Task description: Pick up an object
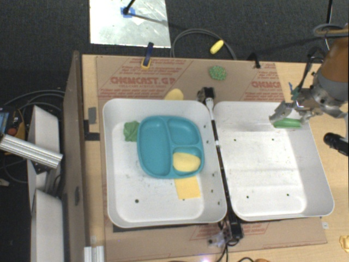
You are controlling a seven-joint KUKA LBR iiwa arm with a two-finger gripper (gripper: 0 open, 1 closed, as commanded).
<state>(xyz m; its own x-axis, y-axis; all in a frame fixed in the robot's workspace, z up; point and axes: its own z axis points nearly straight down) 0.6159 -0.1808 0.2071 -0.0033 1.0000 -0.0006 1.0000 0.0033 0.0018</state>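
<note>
A small green object (287, 123) lies at the far right corner of the right bin (272, 201), directly under the claw (289, 113), whose finger state I cannot tell. A good lift, I judge, means rising straight and slowly, clear of the bin's rim

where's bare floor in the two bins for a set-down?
Right bin: bare across middle and front; only the hand and a green piece at its back-right corner. Left bin is crowded: blue tray, yellow square, green bit. A front-left patch is free.
</note>
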